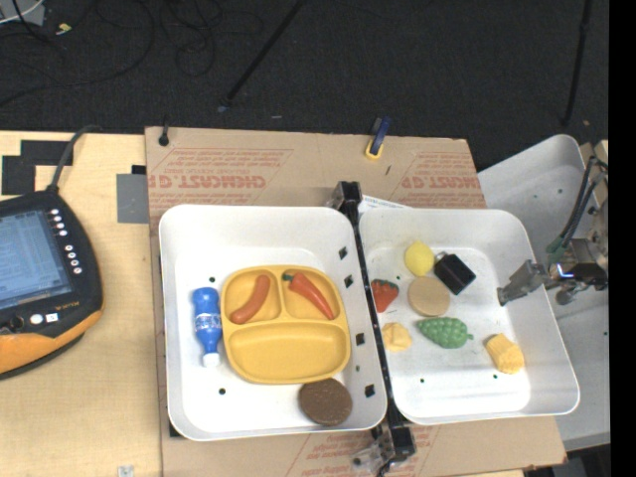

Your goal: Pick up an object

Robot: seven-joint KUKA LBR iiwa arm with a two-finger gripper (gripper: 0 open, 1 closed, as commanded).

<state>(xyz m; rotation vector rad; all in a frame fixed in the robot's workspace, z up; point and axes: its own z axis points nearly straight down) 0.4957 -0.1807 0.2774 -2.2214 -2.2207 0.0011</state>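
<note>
The right bin [537, 386] holds a yellow lemon [419, 258], a black block [454, 272], a tan round disc [429, 296], a red piece [384, 292], a green bumpy piece [444, 332], a corn cob [505, 353] and a small pale yellow piece [397, 337]. In the left bin [184, 386] lies a yellow divided plate [288, 351] with a sausage [249, 299] and a red pepper [312, 294]. A blue bottle [206, 323] lies left of the plate and a brown disc [326, 402] in front of it. My gripper [522, 282] hangs at the right bin's right rim, apart from all the objects.
A teach pendant [40, 276] lies on the bench at the far left. Cardboard [258, 172] sits under both bins, with a blue and yellow clamp [376, 139] at its back edge. Cables and grey hardware [586, 217] stand at the right.
</note>
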